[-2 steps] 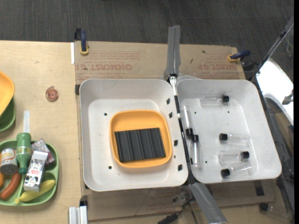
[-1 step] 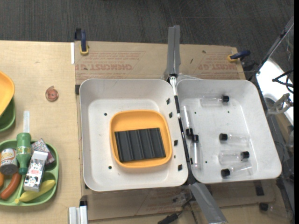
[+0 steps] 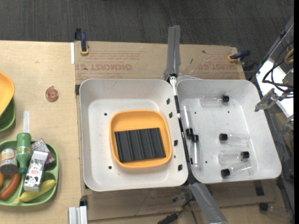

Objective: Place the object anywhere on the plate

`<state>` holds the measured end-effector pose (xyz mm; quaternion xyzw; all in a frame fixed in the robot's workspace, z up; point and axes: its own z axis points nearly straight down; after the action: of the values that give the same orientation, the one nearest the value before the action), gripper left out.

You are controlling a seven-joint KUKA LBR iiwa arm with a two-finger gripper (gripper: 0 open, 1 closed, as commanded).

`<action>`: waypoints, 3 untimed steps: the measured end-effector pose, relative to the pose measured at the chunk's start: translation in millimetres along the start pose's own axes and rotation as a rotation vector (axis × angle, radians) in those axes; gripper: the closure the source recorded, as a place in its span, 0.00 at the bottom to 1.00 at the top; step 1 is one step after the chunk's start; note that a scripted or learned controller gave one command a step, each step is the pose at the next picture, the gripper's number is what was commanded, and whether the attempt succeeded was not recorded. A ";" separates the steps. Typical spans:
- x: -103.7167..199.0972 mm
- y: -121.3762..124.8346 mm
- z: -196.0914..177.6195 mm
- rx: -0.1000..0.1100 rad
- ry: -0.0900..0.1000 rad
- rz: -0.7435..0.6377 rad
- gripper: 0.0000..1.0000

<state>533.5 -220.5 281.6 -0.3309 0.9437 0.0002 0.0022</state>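
While a dark ribbed block (image 3: 139, 143) lies flat across the middle of the orange plate (image 3: 140, 117), that plate sits centred in the left bin (image 3: 96, 125). Several clear vials (image 3: 223, 136) with black caps lie scattered in the right bin (image 3: 210, 90), well apart from the plate. My hand (image 3: 264, 102) shows as a grey tip just over the right bin's outer rim; I cannot tell how open it is or whether it holds anything. A green tray (image 3: 49, 183) of toy food sits on the table (image 3: 37, 69) at far left.
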 end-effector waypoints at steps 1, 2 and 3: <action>-39.6 -32.2 -23.1 0.001 -0.002 -0.339 0.00; -76.8 -62.5 -74.8 0.001 -0.002 -0.441 0.00; -98.4 -80.1 -111.0 0.000 -0.002 -0.599 0.00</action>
<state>659.9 -221.8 393.1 -0.5944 0.8041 -0.0003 0.0033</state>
